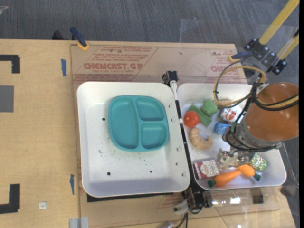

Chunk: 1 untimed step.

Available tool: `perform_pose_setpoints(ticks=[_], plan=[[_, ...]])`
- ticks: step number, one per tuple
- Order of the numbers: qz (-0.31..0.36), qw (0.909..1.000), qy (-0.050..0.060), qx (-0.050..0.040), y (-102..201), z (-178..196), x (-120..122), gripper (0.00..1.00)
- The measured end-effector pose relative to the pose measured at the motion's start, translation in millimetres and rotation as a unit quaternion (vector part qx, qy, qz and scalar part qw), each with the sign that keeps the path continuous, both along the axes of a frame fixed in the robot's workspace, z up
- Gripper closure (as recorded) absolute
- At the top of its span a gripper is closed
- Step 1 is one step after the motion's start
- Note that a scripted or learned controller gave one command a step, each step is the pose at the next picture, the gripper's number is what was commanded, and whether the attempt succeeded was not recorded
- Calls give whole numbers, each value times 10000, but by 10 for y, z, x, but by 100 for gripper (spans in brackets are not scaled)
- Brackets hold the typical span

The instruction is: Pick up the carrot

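— What lies in the right bin (278, 177)?

— The carrot (233, 175) rests near its 6 o'clock edge, orange, tilted. The gripper (228, 158) hangs just at the carrot's 11 o'clock, perhaps touching it; the arm (275, 113) hides much. A tomato (192, 119) and a croissant (201, 139) sit toward 9 o'clock.

— And the left bin (90, 141)?

— It holds a teal divided plate (138, 122).

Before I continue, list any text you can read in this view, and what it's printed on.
"CHEMCAST GP": red print on the brown sheet behind the bins, partly blurred.
Smaller red print on the same sheet's right end: too blurred to read.
Red-and-white packet and can labels: too small to read.
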<state>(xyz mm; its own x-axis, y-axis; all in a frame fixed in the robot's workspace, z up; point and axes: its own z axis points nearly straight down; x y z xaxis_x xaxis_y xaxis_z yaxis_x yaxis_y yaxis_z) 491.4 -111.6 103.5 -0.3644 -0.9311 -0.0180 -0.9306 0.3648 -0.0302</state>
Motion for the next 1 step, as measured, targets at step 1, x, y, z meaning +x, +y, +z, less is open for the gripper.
perform_pose_setpoints(ticks=[1], plan=[[0, 10000, 8, 0, -1, -5, -4, 0]])
